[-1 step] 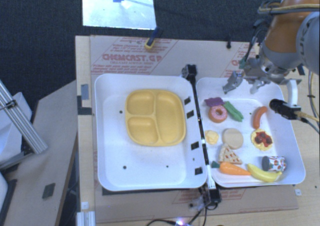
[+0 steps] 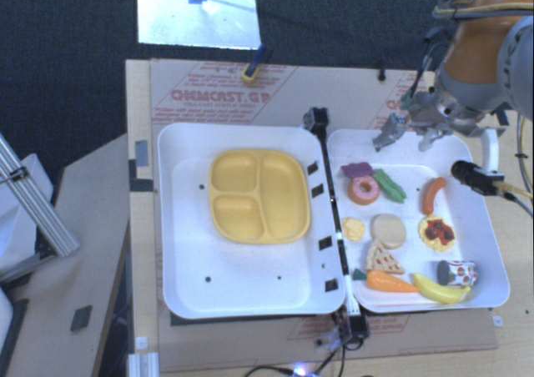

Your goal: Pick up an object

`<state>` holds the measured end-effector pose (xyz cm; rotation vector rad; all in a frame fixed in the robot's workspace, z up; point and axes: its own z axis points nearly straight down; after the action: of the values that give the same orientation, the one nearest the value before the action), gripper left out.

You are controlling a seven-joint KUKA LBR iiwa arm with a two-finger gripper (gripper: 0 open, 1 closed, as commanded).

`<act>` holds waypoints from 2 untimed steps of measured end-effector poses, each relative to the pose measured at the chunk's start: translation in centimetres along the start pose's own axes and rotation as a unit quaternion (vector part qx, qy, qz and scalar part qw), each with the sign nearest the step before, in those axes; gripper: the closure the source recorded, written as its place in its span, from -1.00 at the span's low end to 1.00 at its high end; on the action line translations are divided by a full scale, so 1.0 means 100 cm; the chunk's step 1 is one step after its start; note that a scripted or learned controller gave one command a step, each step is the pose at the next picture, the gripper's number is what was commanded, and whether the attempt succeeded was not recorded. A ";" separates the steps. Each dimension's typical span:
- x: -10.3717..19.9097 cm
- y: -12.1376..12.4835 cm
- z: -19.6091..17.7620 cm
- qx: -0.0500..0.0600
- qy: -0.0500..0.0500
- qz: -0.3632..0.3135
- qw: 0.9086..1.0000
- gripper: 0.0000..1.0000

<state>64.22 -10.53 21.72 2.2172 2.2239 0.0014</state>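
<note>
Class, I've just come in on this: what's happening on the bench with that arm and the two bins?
A grey and orange robot arm reaches in from the right, its gripper poised over the far edge of the right bin. It holds nothing. That bin is full of toy food, among it a donut, a carrot, a banana and a pizza slice. The left bin holds a yellow divided plate. Nothing has been picked up yet.
</note>
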 end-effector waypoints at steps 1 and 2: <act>-0.001 0.004 0.062 0.002 0.000 0.001 1.000 -1.00; 0.001 0.001 0.104 0.002 0.000 0.001 1.000 -1.00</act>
<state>64.37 -10.45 11.34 2.2209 2.2240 -0.0021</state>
